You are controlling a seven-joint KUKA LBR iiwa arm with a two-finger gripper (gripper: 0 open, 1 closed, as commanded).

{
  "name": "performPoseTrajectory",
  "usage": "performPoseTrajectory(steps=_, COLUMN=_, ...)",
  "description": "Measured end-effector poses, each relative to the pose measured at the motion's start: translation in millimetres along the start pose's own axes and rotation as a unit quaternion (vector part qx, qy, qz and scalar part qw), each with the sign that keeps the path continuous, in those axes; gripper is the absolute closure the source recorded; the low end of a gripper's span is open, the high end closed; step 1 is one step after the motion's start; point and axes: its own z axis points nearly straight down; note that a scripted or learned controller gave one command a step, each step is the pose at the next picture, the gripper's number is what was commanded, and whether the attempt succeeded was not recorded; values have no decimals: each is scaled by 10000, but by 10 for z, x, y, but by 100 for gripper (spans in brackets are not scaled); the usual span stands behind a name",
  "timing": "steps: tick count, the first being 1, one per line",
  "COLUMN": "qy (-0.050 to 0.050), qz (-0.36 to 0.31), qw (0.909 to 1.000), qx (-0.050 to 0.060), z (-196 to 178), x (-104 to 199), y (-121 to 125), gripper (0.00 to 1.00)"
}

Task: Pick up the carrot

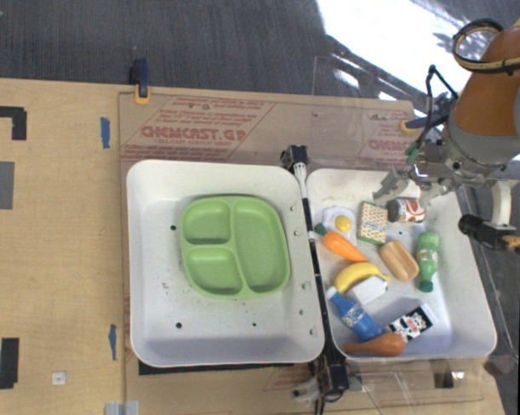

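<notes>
**On the bench, carrot in the right bin**

Leftmost, the left bin (145,326) bears a green divided plate (235,244). Inside the right bin (477,325), the carrot (344,245) lies near its left wall, between a fried egg (339,220) and a banana (358,274). Rightward, the gripper (407,184) hovers by a small can (408,210); its grip state is unclear.
</notes>
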Motion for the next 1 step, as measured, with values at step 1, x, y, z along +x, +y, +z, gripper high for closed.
performPoseTrajectory(steps=1, qy=11, qz=214, qw=9998, qx=19, z=367, x=512, y=-602, gripper=0)
